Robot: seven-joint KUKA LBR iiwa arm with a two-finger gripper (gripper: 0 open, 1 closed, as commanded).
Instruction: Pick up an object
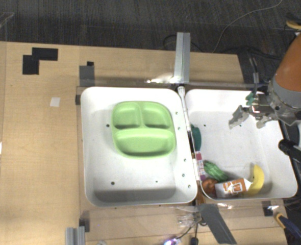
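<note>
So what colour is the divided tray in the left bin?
Light green tray, clear in the camera view.

A robotics laboratory: a wooden counter (33,152) bearing two white bins (97,188) in metal brackets (183,55), black tape marks (38,59) near its far-left corner, cables (242,17) over grey carpet (89,9).

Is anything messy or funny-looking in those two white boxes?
A bit. In the right bin, the banana, a small carton lying on its side and some green things are all heaped in the near corner. In the left bin, the green tray lies flat and neat. Nothing looks spilled or broken.
</note>
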